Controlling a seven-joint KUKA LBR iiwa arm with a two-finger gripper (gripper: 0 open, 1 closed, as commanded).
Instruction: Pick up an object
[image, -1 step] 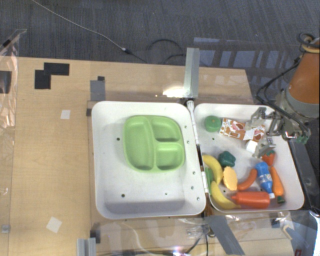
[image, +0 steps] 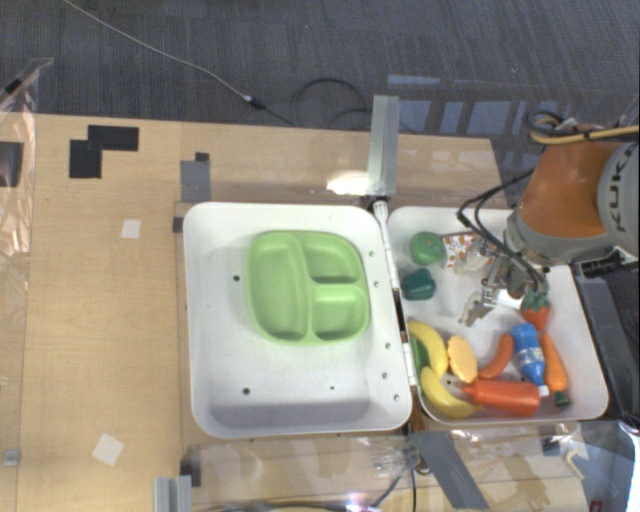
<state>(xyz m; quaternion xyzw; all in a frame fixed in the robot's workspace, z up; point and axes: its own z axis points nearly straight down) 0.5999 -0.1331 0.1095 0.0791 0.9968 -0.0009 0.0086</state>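
The glossy red plastic cylinder (image: 505, 396), probably light, rigid and slippery, invites a mid-body grasp; the tool (image: 487, 300) hangs with fingers apart, holding nothing.

green tray (image: 305, 286), yellow banana (image: 430, 342), white bins (image: 215, 330)

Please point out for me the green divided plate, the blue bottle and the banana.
green divided plate (image: 305, 287), camera view, on the ridge between its compartments.
blue bottle (image: 529, 352), camera view, on the middle of its body.
banana (image: 431, 346), camera view, on its curved upper part.
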